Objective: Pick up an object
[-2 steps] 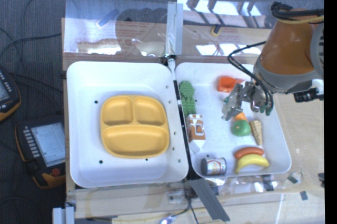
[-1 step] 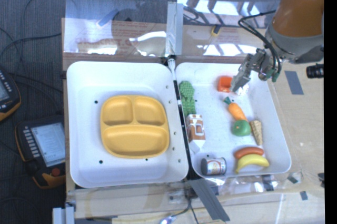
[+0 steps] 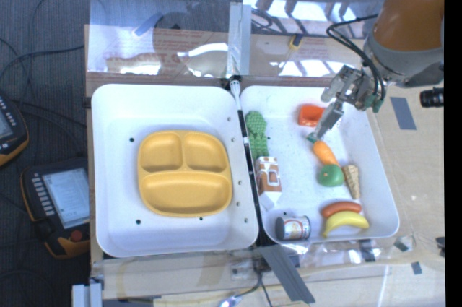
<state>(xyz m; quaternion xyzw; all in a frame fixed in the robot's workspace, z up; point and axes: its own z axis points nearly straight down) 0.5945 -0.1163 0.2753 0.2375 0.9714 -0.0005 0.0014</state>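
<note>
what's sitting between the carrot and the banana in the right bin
In the camera view, between the carrot and the banana lie a green round fruit and a red sausage.

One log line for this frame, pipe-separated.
phase: approach | claw: low in right white bin, tip by orange toy carrot | nothing seen held | yellow divided plate: left bin

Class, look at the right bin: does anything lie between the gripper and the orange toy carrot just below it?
Nothing visible does. The gripper hangs directly above the top end of the orange toy carrot. The red-orange block lies to its left and the green round toy beyond the carrot, neither in the way.
</note>
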